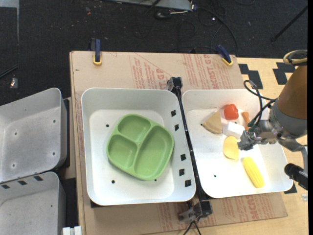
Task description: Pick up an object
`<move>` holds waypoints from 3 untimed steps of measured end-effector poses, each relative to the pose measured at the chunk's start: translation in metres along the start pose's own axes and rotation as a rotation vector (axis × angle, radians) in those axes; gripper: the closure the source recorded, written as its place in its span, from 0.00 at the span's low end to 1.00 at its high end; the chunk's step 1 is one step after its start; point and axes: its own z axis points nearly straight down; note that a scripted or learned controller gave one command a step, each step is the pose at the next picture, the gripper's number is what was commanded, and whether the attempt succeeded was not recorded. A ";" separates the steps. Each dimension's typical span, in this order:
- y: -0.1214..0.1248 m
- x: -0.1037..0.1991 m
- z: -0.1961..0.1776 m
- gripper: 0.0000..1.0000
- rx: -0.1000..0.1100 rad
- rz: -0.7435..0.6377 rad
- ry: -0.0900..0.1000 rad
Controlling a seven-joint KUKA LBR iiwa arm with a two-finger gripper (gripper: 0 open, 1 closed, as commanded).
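Observation:
The right bin (215, 182) holds several food toys: a tan wedge (213, 123), a red tomato-like piece (231, 111), a small orange piece (245, 117), a white block (233, 129), a pale yellow lemon (231, 148) and a yellow corn cob (254, 172). My gripper (245, 142) reaches in from the right and hangs low just right of the lemon, below the white block. Its dark tip is too small to read.
A green three-compartment plate (141, 146) lies in the left bin (98, 180). A black divider clamp (182, 121) runs between the bins. Spare white bins (29, 131) sit off the bench at the left. Blue-yellow clamps (97, 52) hold the board's far edge.

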 end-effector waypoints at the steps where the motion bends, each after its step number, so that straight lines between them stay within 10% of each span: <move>1: 0.002 0.000 -0.052 1.00 0.001 0.000 0.000; 3: 0.045 0.097 -0.046 1.00 0.005 -0.005 0.003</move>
